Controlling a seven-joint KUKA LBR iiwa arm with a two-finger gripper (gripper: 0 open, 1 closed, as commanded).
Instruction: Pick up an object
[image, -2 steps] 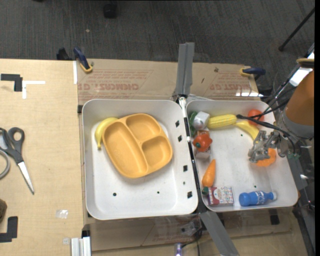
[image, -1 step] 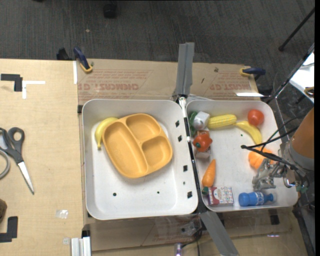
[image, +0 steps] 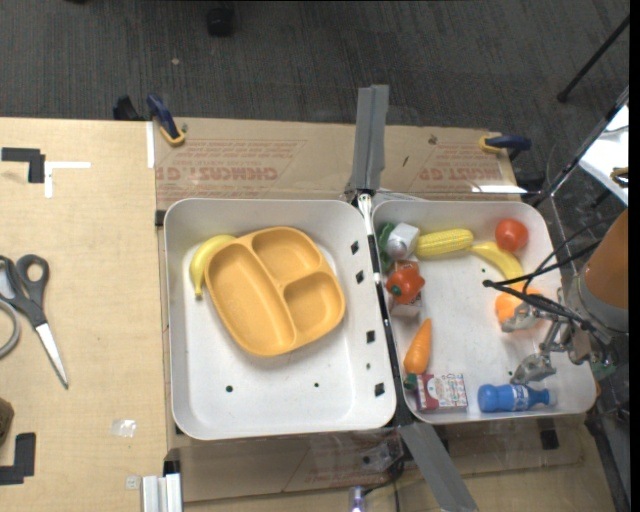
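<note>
Scissors (image: 35, 305) lie on the bench (image: 90, 400) at far left, cut off by the edge. The left bin (image: 260, 415) holds a yellow divided plate (image: 272, 290), its long axis running upper left to lower right, with a banana (image: 204, 258) curved against its upper-left rim, partly hidden. In the right bin (image: 460, 310), a small grey-green item (image: 399, 239) is too small to identify; nearby lie a corn cob (image: 444, 242) pointing left-right, a red pepper (image: 405, 284), a carrot (image: 418, 346) tilted tip-down, a small carton (image: 440, 391), a blue bottle (image: 514, 398) lying left-right, a second banana (image: 498, 260), a tomato (image: 511, 234), and an orange fruit (image: 516, 304) partly hidden by cables. The gripper (image: 535, 366) hangs just above the bottle, fingers apart, holding nothing
</note>
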